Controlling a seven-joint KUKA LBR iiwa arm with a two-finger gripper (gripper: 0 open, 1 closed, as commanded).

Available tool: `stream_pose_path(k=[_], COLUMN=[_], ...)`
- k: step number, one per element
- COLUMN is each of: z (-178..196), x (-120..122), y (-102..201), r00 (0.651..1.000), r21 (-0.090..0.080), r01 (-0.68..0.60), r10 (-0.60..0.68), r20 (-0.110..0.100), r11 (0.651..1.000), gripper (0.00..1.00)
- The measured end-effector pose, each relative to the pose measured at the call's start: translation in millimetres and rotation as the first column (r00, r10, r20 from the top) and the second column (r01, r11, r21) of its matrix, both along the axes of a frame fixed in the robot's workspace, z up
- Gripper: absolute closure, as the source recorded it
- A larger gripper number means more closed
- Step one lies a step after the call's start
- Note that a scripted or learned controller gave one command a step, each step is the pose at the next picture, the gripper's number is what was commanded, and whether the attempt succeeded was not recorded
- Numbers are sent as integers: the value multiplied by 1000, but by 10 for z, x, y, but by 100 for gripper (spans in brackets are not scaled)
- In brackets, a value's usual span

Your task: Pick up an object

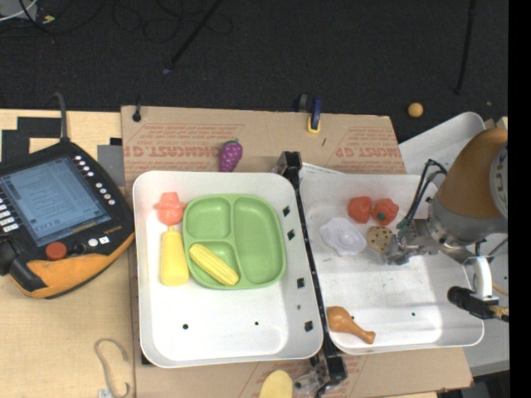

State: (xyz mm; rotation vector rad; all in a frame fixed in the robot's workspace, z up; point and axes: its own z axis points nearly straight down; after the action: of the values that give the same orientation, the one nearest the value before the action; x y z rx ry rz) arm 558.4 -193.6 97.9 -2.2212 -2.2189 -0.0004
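Note:
In the right bin (415,322) the gripper (398,249) is down at the floor in the middle, right beside a small tan dotted cube (380,238) that lies just to its left. Whether it touches the cube I cannot tell. Two red-orange toy fruits (372,210) sit behind the cube. A clear whitish plastic piece (343,237) lies left of it. Near the bin's front left corner rests a brown drumstick-shaped toy (349,324).
The left bin (216,330) holds a green divided plate (241,235) with a yellow corn cob (214,264), a yellow bottle shape (172,258) and a pink-orange toy (169,209). A purple toy (230,155) lies behind the bins, a tablet controller (58,214) at far left.

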Motion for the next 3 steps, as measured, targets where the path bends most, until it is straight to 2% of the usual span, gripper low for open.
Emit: stream_pose_path(k=[1,2,3], z=[629,1050,1309], x=[42,29,29], y=[-4,-13,-28], r00=[1000,1000,1000], r21=[-2,-2,-1], r01=[0,-1,-1], r10=[0,1,1], r20=[5,3,2], r11=[1000,1000,1000], gripper=[100,100,100])
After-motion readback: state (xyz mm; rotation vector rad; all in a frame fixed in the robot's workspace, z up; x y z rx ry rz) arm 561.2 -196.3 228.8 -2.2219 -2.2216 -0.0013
